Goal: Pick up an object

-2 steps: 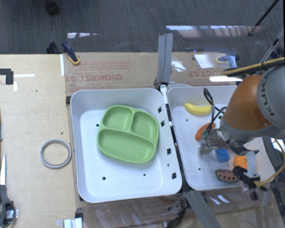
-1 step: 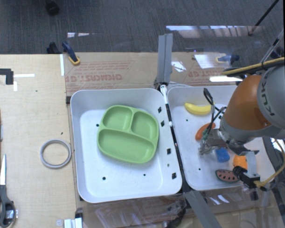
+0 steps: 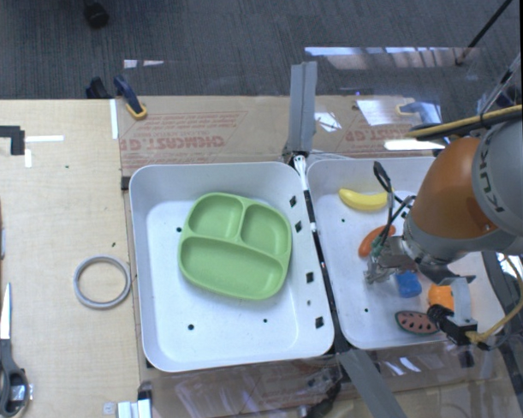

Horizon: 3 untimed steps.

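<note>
Arm: reaches in from the right over the right bin (image 3: 355, 325).
Pincer: the gripper (image 3: 379, 268) sits low near the middle of that bin; whether it is open, or has hold of anything, I cannot tell.
Nearest thing: an orange carrot-like toy (image 3: 371, 240), touching or just beside the gripper on its far side.
Its axis: long axis slants from near-left to far-right; which end is the tip is hidden.
Handling, by my judgement: light, stiff, smooth plastic, likely to roll; pinch across its narrow middle.
Others: banana (image 3: 364, 198) far, lying left-right; blue block (image 3: 408, 284); watermelon slice (image 3: 417, 322) near.
Left bin (image 3: 162, 319): green divided plate (image 3: 237, 245).
</note>
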Motion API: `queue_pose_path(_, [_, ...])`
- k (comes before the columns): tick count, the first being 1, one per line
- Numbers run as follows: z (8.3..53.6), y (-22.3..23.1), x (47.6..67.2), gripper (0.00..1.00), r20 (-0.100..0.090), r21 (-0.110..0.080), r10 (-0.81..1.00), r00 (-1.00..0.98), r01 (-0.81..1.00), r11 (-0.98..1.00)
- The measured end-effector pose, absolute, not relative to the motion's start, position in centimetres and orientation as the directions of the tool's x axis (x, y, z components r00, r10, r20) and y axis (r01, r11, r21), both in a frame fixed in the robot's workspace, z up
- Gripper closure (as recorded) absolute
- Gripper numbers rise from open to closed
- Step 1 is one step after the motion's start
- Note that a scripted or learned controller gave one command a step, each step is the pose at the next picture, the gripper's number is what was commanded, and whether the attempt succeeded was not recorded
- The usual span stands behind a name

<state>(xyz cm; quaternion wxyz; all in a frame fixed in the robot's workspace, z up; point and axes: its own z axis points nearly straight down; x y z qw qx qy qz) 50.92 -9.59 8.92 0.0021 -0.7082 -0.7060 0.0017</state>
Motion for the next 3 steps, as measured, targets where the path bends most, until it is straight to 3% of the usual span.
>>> queue_pose_path(1, [9.0, -12.7, 58.6, 0.0, 0.0, -0.002, 1.0, 0.0, 1.0, 0.0])
queue_pose_path(2, [9.0, -10.9, 54.1, 0.0, 0.0, -0.004, 1.0, 0.004, 1.0, -0.004])
queue_pose_path(3, [9.0, -10.6, 62.3, 0.0, -0.001, -0.002, 1.0, -0.002, 1.0, 0.002])
